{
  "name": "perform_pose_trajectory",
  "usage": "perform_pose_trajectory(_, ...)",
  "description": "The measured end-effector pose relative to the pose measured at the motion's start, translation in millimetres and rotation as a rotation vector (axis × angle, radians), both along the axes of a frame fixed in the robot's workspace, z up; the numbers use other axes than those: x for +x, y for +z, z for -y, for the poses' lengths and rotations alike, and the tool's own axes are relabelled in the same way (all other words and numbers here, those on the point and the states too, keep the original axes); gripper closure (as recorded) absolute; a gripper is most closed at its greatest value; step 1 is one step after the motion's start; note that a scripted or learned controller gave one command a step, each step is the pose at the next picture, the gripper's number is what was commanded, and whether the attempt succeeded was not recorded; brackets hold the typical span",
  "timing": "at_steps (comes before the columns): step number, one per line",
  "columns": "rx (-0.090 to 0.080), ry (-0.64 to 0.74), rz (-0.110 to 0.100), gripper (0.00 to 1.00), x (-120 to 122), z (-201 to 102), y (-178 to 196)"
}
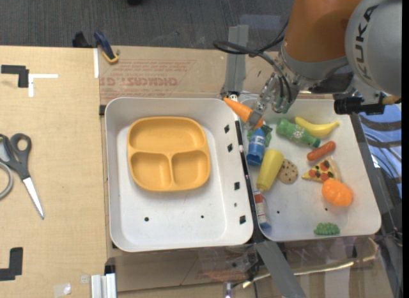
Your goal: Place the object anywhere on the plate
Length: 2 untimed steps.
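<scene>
While the arm is reaching in from the right, the hand (276, 98) is hanging over the far left corner of the right bin (358, 220), just beside the toy carrot (243, 111); whether it is apart or together cannot be told. The carrot (probably the chosen object) is lying at the wall between the bins, not lifted. The yellow plate (169, 152) is waiting in the left bin (172, 226), because the object must be carried there.

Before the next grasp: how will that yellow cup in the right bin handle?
The yellow cup lies on its side, so a push would probably roll it in a curve, given its taper. It looks like smooth, rigid plastic: likely light and slippery. It touches the cookie, which may shift too.
</scene>
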State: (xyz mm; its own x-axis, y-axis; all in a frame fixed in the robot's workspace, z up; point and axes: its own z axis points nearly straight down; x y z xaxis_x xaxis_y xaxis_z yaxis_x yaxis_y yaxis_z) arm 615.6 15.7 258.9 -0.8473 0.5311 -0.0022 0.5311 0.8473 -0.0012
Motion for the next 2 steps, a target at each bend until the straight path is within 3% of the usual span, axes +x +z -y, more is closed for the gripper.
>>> perform_pose_trajectory(1,0.001,-0.013,-0.002,1.0,-3.2,-54.6,-52.8)
perform_pose_trajectory(2,0.001,-0.014,-0.001,0.0,-2.9,-54.5,-52.3)
